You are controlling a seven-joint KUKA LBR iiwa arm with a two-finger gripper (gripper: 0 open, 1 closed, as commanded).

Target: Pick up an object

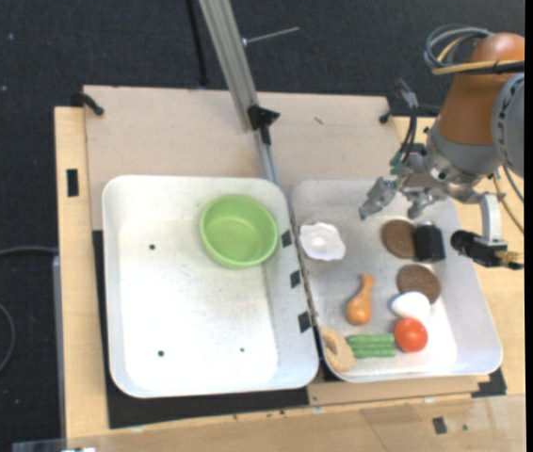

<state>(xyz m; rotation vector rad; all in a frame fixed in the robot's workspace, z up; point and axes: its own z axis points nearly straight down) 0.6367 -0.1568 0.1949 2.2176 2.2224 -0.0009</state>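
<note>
White right bin (464, 332) — brown disc (396, 240) just beside the pincer (398, 202).

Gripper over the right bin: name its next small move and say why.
Probably a short descent toward the brown disc, the thing nearest the gripper. Its fingers look open with nothing between them, and it hangs over the far end of the right bin, next to the disc. Nothing is held yet, so closing in on that disc seems the shortest step.
</note>
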